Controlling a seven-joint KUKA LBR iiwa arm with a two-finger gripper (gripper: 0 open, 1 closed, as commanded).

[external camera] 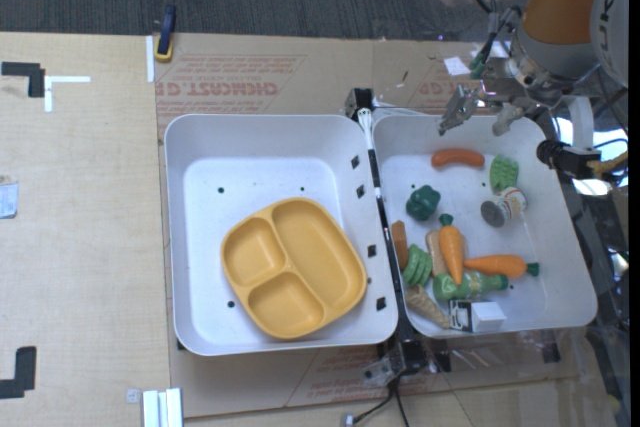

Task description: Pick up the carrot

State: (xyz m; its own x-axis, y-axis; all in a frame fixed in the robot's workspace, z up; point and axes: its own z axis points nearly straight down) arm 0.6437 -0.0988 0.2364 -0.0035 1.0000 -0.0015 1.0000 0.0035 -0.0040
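Hovering above the far edge of the right bin (560, 245), with the gripper (487, 112) spread apart and pinching nothing. Lying well below it in the picture, toward the near side of that bin: two carrots. One carrot (451, 253) points its long axis nearly toward and away from the camera, leaf end far, wedged among a green bottle (470, 285) and leafy greens (416, 266). Other carrot (497, 265) lies crosswise, touching the first. Reaching either likely means travelling nearward past the sausage (458, 157), then descending.
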